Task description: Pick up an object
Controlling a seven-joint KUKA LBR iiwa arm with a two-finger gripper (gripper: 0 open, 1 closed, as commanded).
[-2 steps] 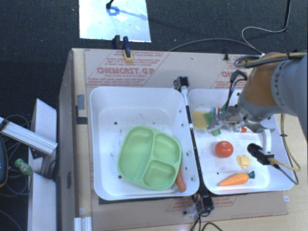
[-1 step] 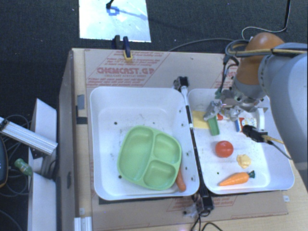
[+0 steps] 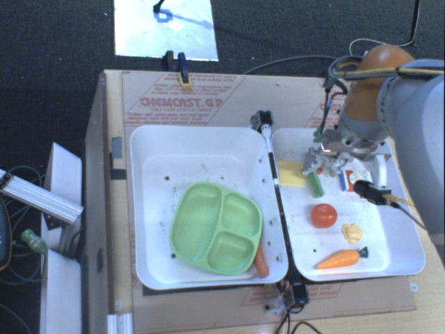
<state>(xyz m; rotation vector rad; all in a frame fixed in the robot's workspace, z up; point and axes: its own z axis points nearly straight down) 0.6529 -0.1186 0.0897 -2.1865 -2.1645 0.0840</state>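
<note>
Toward the far-left corner of the right bin (image 3: 410, 259) we find the jaws (image 3: 321, 160), grip unreadable, crowding a green stick (image 3: 316, 184) beside a yellow card (image 3: 290, 174); they might nudge rather than lift it.

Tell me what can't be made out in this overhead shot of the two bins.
- Claw: too small and cluttered in the camera view to read its grip.
- Sausage: partly tucked under the green plate.
- Red and blue packet: partly covered by the arm, label unreadable.
- Pale lump beside the tomato: too small to identify.
</note>
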